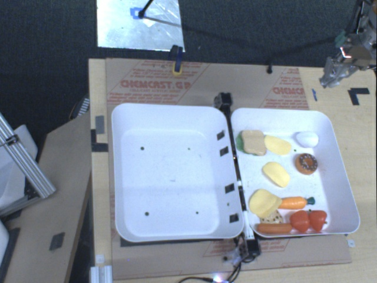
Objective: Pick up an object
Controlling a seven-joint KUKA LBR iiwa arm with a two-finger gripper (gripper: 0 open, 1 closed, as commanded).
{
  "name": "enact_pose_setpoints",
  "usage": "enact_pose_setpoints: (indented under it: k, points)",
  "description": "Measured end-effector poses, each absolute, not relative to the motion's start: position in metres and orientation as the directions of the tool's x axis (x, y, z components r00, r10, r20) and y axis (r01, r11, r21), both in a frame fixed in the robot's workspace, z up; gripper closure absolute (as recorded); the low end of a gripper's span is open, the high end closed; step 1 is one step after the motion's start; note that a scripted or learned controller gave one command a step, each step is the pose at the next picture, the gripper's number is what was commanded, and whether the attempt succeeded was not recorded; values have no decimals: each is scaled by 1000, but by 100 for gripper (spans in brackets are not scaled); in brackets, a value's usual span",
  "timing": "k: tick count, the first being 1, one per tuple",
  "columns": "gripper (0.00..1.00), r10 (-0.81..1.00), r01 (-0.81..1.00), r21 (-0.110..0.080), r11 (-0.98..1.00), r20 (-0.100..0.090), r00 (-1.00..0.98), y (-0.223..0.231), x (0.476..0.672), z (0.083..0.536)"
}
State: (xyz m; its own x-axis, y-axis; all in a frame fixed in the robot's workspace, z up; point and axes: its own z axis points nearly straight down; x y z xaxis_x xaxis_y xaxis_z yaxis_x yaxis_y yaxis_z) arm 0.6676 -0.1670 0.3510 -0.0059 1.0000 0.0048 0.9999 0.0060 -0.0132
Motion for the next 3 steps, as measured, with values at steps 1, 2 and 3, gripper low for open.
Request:
enact_pose_setpoints:
  k: [1, 2, 3]
  points:
    - [100, 1000, 1000, 15, 6, -4, -6, -164, 669, 469]
    - [100, 1000, 1000, 12, 3, -4, -3, -177, 668, 541]
    - [100, 1000, 1000, -14, 5, 4, -5, -152, 667, 345]
